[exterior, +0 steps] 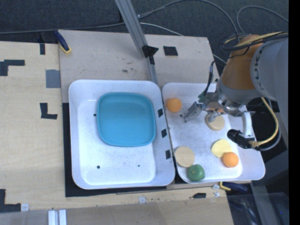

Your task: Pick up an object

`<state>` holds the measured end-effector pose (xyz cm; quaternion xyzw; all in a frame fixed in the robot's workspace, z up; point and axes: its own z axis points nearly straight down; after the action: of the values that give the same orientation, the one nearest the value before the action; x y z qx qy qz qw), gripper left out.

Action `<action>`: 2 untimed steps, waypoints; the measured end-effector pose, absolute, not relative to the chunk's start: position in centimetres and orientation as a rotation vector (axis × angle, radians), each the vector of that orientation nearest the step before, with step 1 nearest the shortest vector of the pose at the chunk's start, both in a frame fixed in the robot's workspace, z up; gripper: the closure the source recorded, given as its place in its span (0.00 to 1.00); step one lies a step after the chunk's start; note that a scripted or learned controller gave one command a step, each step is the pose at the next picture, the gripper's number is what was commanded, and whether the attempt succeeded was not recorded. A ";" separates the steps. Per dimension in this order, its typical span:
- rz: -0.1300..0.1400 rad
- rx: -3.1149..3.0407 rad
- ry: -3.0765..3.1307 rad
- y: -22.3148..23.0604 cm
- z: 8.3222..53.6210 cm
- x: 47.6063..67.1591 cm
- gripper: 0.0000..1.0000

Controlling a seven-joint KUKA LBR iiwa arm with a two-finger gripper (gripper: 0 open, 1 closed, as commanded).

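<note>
Camera view: the hand (191, 114) is hanging over the right white bin (253, 172), fingers spread and gripping nothing. The small orange ball (174, 105) is lying just at its ten o'clock; I judge centring before closing matters. A blue square plate (126, 119) is sitting in the left white bin (79, 125) on the pale wooden desk (28, 139).

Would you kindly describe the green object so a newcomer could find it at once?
Start at the right white bin and go to its near edge. The green ball sits there, beside a tan disc. It is the lone green item.
</note>
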<state>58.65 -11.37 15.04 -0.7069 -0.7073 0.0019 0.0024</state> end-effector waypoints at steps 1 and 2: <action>0.005 -2.218 -2.219 -12.0 10.0 59.2 0.00; -0.001 -2.221 -2.223 -12.0 9.0 59.3 0.00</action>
<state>59.27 -11.97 8.96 -0.7068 -0.7074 -0.0002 -0.0007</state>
